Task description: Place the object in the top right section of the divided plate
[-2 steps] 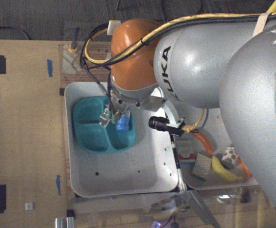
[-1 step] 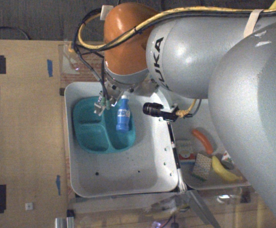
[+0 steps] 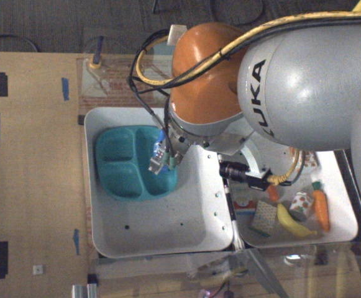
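Grey arm bent over left bin, end effector (image 3: 159,160) above teal divided plate (image 3: 130,161), grip state unclear

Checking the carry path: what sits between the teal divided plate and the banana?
In the camera view, the two bins' adjoining walls lie between the teal divided plate and the banana, plus a speckled sponge beside the banana.

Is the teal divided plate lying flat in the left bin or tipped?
Flat: the divided plate lies on the left bin floor, compartments facing up, with the tool over its right side.
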Robot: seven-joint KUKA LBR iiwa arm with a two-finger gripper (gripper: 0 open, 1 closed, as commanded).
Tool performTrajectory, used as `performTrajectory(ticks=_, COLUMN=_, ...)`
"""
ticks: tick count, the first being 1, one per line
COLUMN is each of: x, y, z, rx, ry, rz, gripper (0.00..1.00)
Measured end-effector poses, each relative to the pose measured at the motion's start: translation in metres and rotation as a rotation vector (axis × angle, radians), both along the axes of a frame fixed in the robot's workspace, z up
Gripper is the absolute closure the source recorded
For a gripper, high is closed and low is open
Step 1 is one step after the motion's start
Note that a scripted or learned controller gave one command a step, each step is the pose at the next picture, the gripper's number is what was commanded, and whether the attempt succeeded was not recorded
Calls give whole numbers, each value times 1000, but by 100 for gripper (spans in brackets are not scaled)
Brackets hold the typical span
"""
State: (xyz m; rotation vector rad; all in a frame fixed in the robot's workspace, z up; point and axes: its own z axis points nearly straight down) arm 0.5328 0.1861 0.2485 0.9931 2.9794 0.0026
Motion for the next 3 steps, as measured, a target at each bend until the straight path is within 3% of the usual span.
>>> performTrajectory(ticks=1, x=-4, y=-5, z=56, rx=0, ry=-2, rz=30, gripper=100)
performTrajectory(ticks=2, x=-41, y=-92, z=5, rx=-1, ry=0, rz=-45, gripper=100)
performTrajectory(ticks=3, x=-54, y=-36, z=-77, rx=-1, ry=2, rz=5, gripper=100)
